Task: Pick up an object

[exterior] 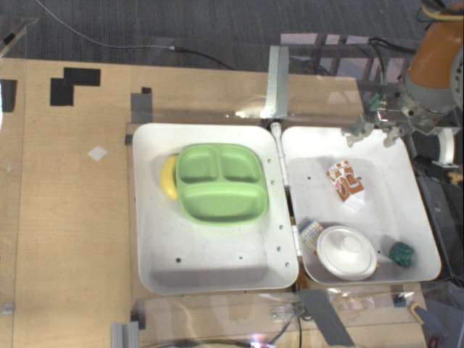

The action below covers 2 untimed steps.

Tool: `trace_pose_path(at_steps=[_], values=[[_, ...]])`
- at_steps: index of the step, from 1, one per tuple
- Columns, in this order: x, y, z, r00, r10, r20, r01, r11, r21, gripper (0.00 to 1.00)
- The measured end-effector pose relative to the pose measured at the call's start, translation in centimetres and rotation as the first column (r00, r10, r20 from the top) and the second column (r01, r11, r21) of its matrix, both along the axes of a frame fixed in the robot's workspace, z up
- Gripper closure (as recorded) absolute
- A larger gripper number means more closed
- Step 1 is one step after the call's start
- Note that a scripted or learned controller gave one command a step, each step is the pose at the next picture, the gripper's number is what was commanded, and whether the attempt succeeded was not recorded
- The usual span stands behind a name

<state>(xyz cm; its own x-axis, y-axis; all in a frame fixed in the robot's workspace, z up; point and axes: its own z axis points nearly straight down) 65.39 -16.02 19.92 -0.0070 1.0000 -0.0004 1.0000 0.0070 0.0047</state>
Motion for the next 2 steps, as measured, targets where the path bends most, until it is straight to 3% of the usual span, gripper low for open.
trace_pose_path(at_steps=[1,2], values=[[-4.2,1.6,-11.2,0.998,0.058,0.001,-0.058,0.998,-0.001,0.0],[-4.0,1.6,-10.0,0.998,0.058,0.008,-0.058,0.998,-0.002,1.0]])
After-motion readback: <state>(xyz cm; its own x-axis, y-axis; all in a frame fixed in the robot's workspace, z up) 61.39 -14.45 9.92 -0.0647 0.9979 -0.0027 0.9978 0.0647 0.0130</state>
